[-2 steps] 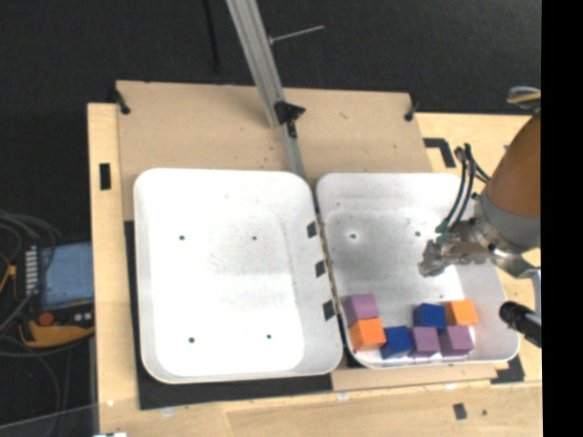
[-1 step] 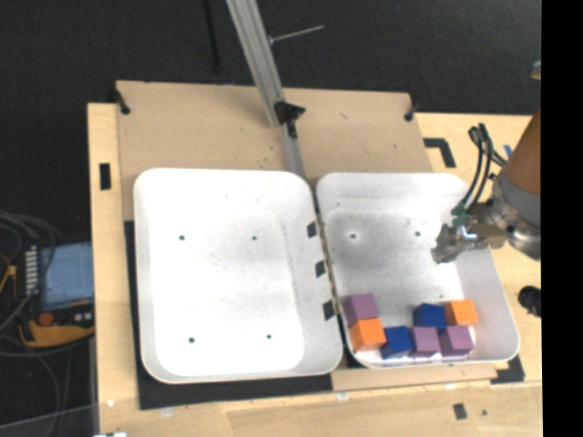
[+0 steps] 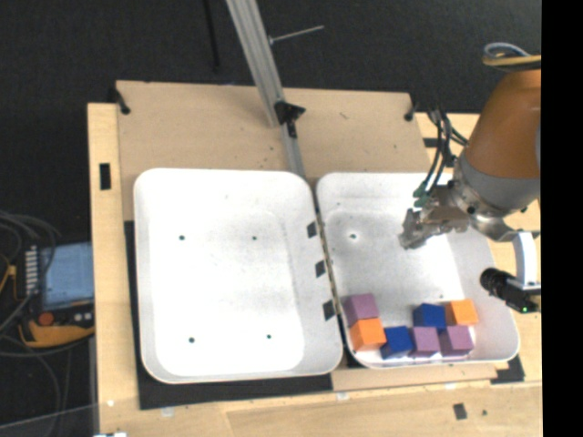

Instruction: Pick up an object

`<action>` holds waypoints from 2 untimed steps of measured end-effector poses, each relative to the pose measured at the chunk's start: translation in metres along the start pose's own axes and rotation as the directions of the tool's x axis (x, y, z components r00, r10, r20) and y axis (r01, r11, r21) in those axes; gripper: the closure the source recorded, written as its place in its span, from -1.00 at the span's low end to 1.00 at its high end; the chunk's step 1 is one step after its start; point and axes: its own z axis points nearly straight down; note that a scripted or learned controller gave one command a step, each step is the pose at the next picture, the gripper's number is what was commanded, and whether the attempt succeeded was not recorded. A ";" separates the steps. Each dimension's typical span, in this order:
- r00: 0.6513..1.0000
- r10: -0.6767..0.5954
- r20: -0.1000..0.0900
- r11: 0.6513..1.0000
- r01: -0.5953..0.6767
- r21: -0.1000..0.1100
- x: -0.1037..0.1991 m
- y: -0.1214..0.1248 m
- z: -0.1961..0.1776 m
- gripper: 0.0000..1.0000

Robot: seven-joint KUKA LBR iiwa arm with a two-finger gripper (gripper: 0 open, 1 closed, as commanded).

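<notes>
Worktop (image 3: 182, 130): pale wooden board under both bins; dark floor around it
Left bin (image 3: 228, 271): shallow, white, rounded corners; a few small dark dots on its floor
Right bin (image 3: 383, 208): shallow, white, touching the left bin along a clipped seam; blocks gathered at its near edge
Arm (image 3: 506, 139): grey with an orange band, reaching in from the right over the right bin's far right part
Metal rail (image 3: 260, 53): slanted, running from the top edge down to the seam between the bins
Tool (image 3: 419, 230): hanging over bare bin floor, well apart from the blocks; nothing visible between its tips; whether released or clenched, cannot tell
Blocks: near left, purple block (image 3: 362, 306) touching orange block (image 3: 368, 333); blue block (image 3: 397, 341) and purple block (image 3: 425, 340) just beside them; further right, blue block (image 3: 430, 316), orange block (image 3: 463, 312), purple block (image 3: 456, 339); all resting on the bin floor
</notes>
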 end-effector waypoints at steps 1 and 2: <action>1.000 0.003 0.002 1.000 -0.003 0.003 0.045 0.018 0.014 1.00; 1.000 0.004 0.002 1.000 -0.004 0.001 0.086 0.028 0.020 1.00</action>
